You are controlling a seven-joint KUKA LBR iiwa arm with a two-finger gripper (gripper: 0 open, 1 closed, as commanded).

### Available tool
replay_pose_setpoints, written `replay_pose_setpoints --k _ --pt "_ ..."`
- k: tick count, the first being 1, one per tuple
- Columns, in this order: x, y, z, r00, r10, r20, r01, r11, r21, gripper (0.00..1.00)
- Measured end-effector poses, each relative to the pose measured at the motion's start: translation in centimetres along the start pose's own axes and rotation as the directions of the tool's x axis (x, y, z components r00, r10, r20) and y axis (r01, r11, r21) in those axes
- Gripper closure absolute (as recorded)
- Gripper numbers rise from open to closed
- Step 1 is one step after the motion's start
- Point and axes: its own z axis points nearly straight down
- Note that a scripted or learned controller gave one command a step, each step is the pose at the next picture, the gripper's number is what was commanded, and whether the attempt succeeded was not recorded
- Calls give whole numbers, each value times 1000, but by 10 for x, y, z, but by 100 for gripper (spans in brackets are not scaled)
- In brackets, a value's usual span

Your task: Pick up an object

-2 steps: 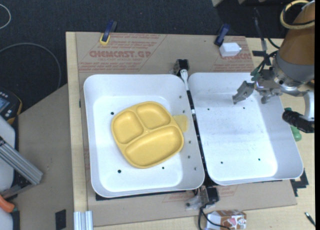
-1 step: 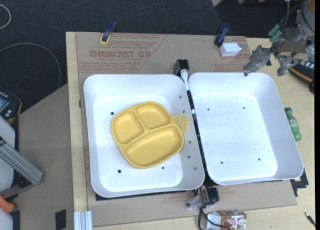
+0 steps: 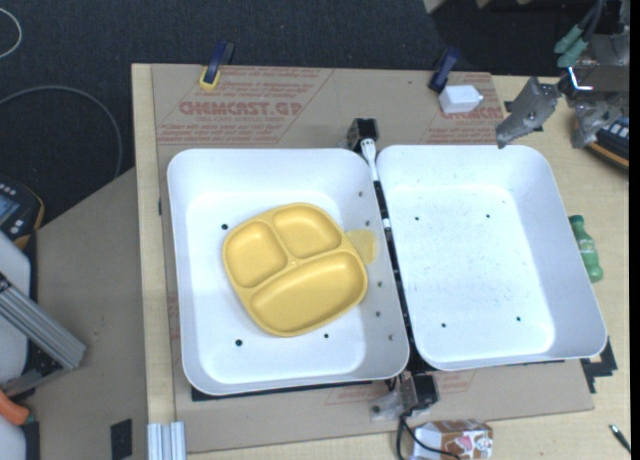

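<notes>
A yellow divided plate [image 3: 294, 269] lies flat in the left bin [image 3: 190, 183], tilted a little askew, with a smaller yellow piece [image 3: 361, 244] tucked against its right edge. Nothing has been grasped yet; the approach step is judged to be in hand. The claw [image 3: 520, 126] is seen at the far right, above the far corner of the right bin [image 3: 545, 173], well apart from the plate, and whether it is apart or together cannot be told (the tip is small and blurred). For the next move, travel leftward across the tabletop [image 3: 300, 108] and a descent onto the plate's raised rim would be called for.
</notes>
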Motion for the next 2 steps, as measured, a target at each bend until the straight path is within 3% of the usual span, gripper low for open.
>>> replay_pose_setpoints --k 1,2 --pt "57 -32 -62 1000 -1 -1 1 1000 1 0" --pt "55 -30 -70 1000 2 0 -2 1000 2 100"
